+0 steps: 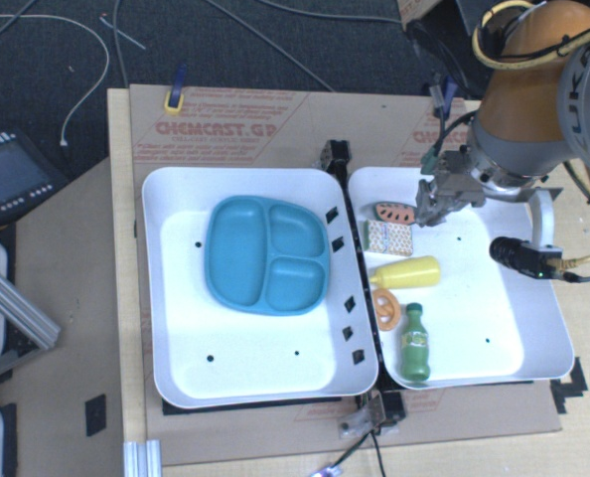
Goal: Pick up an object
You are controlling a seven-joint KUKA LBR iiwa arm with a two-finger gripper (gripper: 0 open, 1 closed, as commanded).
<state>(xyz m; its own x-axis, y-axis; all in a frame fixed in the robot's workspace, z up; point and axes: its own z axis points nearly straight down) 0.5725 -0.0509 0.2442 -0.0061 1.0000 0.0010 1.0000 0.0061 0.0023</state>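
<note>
In the right bin (514,316), along its left side, lie several small objects: a red and green watermelon-slice piece (393,212), a speckled white square packet (388,238), a yellow cylinder (406,272), an orange pretzel (386,308) and a green bottle (413,342). My gripper (431,210) hangs at the back of that bin, just right of the watermelon piece and the packet. Nothing is visible between its fingertips, and the wrist body hides how they stand.
The left bin (176,336) holds a blue three-compartment plate (267,254). A black divider with clips (353,266) runs between the bins. A black cylindrical part on a cable (518,254) sits over the right bin's right side. Cables trail on the dark floor beyond the bench.
</note>
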